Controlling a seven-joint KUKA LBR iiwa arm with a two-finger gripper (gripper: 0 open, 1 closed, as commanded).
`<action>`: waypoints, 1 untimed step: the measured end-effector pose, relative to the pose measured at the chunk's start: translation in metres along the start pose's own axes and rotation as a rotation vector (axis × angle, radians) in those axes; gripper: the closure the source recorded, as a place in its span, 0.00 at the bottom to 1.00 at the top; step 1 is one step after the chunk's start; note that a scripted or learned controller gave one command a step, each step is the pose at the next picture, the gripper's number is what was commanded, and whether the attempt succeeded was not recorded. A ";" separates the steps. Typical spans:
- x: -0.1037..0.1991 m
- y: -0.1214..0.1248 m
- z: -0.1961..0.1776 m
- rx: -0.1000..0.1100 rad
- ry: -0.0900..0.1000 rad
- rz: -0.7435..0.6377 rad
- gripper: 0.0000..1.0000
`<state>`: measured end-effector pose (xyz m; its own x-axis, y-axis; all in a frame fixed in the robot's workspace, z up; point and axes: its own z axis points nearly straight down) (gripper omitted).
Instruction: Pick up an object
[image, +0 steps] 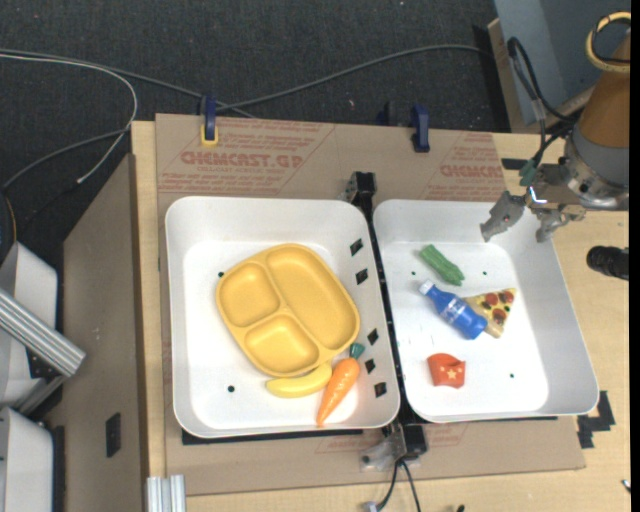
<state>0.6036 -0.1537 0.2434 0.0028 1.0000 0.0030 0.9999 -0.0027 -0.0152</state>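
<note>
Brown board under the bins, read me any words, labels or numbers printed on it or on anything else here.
"CHEMCAST G.P": red print on the brown board, behind the left bin; the last letters are blurred, so that reading is uncertain.
"CHEMCAST": the same red print, slanted, on the board behind the right bin.
Blue bottle: any label is too small to read.

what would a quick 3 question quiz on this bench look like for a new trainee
1. True or false: the carrot lies in the same bin as the yellow tray.
2. Which thing touches the blue bottle? A pizza slice; B green piece; C red piece.
3. Fill in: the banana lies against the tray's ____ edge.

Key: 1 true. 2 A. 3 near. The gripper hangs open over the right bin's far corner, with nothing between its fingers.
</note>
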 end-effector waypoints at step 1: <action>0.001 0.002 -0.008 -0.014 -0.003 -0.003 0.00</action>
<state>0.6060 -0.1532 0.2517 -0.0004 1.0000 0.0005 1.0000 0.0004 -0.0011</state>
